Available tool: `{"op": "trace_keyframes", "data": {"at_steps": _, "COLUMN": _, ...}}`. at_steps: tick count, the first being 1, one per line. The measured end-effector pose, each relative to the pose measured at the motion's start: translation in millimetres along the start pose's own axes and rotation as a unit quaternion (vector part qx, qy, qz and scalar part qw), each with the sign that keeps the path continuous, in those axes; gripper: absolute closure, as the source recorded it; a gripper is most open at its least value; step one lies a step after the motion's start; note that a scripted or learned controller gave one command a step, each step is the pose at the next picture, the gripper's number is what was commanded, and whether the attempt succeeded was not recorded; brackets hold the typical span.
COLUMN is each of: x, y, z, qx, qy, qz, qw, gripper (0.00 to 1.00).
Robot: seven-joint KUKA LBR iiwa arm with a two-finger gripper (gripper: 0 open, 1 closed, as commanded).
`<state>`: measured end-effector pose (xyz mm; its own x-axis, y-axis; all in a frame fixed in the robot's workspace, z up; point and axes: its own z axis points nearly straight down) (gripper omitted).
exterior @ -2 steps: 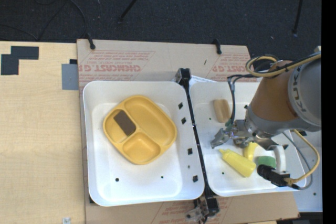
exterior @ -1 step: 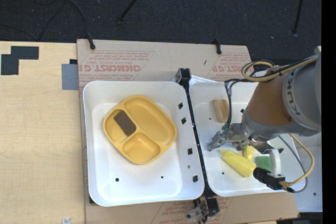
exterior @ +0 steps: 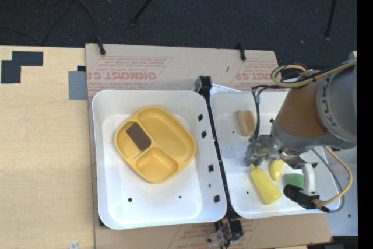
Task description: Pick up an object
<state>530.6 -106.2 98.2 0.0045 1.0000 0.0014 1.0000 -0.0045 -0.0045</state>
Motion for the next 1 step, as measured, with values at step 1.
{"op": "trace_keyframes", "data": {"at_steps": 1, "x": -4.5, "y": 2.1, "z": -42.5, "qx": -0.002, "qy": -0.001, "qz": -0.001, "qw": 1.0, "gripper": 1.0}}
